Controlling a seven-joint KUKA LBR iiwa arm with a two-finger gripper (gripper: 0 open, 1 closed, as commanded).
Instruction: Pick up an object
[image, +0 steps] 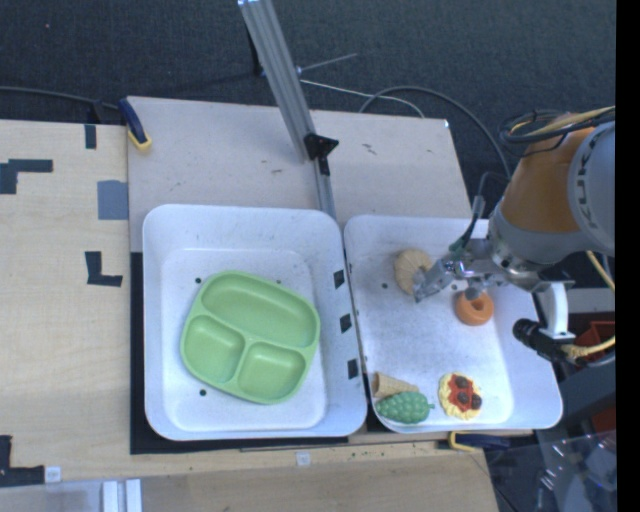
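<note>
One arm (545, 200) reaching in low, gripper (432, 283) beside tan bun (409, 267)

1 fixed camera above bench (230, 150), slanted downward, both bins (160, 300) framed.

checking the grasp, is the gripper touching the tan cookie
Cannot tell: in the camera view the gripper overlaps the tan cookie's right edge, hiding any gap.

Work area: bench on dark carpet, viewed from above.

A pale wooden bench top (60, 300) carries grey and dark tape marks (112, 200) at its left. A lighter board (290, 165) lies under the bins. A metal pole (285, 85) slants across it. Thin cables (400, 100) run over the dark floor (450, 50) beyond.
</note>
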